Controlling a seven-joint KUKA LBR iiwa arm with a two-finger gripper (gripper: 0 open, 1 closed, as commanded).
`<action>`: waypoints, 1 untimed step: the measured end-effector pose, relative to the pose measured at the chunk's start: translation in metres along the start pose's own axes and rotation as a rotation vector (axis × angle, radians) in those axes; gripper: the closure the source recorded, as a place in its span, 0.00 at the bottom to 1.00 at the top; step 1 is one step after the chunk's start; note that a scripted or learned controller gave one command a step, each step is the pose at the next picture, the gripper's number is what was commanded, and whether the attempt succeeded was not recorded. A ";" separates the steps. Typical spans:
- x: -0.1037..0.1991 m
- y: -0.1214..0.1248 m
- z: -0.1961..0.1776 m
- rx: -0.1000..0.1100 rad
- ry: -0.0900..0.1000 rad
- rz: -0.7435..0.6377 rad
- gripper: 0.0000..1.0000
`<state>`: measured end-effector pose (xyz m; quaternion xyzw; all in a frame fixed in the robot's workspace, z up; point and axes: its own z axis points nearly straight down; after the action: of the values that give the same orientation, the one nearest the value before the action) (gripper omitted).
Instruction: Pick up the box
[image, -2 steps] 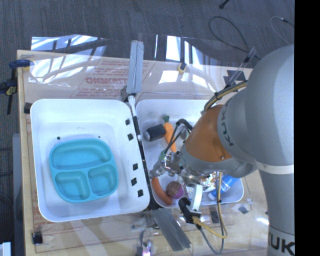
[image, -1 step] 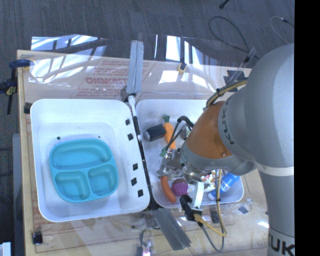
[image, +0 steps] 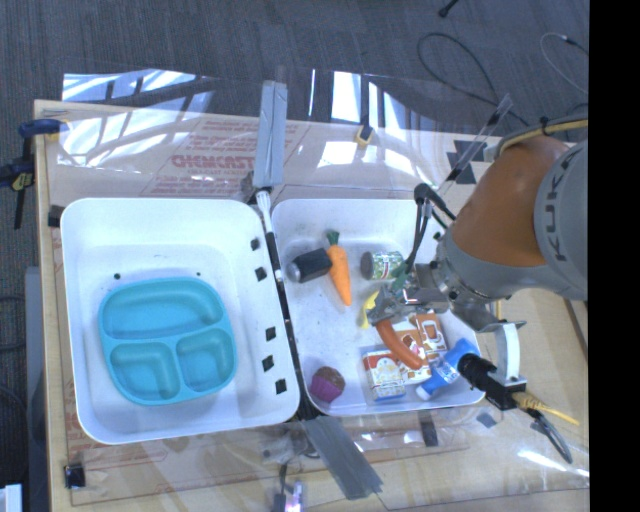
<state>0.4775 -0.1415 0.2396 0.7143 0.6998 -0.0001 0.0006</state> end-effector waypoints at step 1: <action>0.084 -0.003 0.049 0.005 0.001 -0.023 1.00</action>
<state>0.4767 -0.0574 0.1903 0.7061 0.7081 -0.0013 -0.0015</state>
